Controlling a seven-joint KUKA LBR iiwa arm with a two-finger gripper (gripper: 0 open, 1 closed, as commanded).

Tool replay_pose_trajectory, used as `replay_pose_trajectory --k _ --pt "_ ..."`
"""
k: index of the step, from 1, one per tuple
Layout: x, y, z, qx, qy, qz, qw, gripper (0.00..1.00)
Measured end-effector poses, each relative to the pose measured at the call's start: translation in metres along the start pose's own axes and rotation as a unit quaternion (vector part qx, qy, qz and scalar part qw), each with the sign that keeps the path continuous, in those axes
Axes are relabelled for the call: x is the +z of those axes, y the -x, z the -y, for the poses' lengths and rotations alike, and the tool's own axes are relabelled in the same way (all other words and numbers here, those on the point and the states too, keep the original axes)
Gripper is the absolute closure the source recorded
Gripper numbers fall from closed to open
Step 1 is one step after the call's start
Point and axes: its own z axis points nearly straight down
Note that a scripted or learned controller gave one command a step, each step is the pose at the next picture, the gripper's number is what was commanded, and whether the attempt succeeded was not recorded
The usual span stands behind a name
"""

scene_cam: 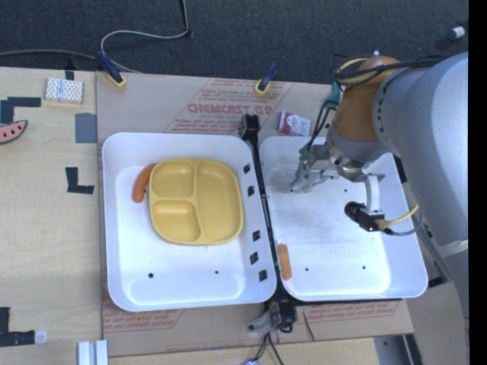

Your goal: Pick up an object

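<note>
My gripper (302, 185) hangs low over the bare floor of the right bin (396, 280), near its far left corner. Its two thin fingers point down and stand slightly apart, open, with nothing between them. A small orange stick-shaped piece (284, 261) lies against the right bin's left wall near the front, well apart from the gripper. In the left bin (183, 280) a yellow divided plate (196, 201) lies flat, and an orange sausage-shaped piece (141, 182) rests against its left rim.
The grey arm (426, 128) covers the right bin's far right side, with a black cable fitting (364, 216) hanging off it. A small red and white packet (293, 122) lies on the cardboard behind the bins. Clamps (266, 82) hold the cardboard's back edge.
</note>
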Motion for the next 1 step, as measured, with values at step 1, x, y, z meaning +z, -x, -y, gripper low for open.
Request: replay_pose_trajectory --k 1 --pt "-0.0091 -0.0008 0.0001 -0.001 -0.001 -0.001 1.0 1.0"
